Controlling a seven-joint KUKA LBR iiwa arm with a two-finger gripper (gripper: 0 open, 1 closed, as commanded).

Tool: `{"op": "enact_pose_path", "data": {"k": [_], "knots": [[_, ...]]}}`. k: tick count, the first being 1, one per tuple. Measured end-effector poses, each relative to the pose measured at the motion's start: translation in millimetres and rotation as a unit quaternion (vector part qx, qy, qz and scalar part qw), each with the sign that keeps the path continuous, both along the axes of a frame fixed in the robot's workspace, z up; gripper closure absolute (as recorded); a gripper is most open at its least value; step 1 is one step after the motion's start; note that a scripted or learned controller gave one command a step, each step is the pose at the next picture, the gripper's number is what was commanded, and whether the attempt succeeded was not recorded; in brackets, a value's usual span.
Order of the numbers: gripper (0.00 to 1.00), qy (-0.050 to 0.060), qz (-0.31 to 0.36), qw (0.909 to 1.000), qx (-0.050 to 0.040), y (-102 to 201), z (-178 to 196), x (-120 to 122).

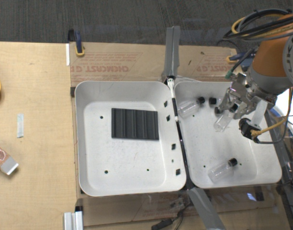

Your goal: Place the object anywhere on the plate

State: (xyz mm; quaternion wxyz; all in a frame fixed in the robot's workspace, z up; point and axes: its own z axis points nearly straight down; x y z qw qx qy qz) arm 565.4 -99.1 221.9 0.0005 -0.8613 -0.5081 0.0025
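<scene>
The plate (135, 123) is a dark ribbed rectangle lying flat in the middle of the left bin (84, 128). Three clear vials with black caps are in the right bin (266, 176): one (187, 109) near its left wall, one (218, 170) near the front, and one (222, 122) tilted just below and left of my gripper (233, 107). My gripper hovers over the right bin's back right part, close to this third vial. Whether it touches the vial is unclear from here.
A loose black cap (212, 100) lies near the right bin's back wall. A grey divider bar (172, 51) runs between the bins. Cables (261, 128) hang beside the wrist. Small items lie on the wooden bench (31, 80) at far left.
</scene>
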Motion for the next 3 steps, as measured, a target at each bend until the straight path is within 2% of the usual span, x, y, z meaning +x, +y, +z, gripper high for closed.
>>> {"op": "enact_pose_path", "data": {"k": [1,2,3], "knots": [[1.00,0.000,0.015,0.9999,-0.0001,68.8,-32.0,55.3],[1.00,0.000,0.044,0.9990,0.0004,129.8,0.7,-3.6],[1.00,0.000,-0.007,1.0000,-0.0007,205.6,-51.5,32.1]]}}
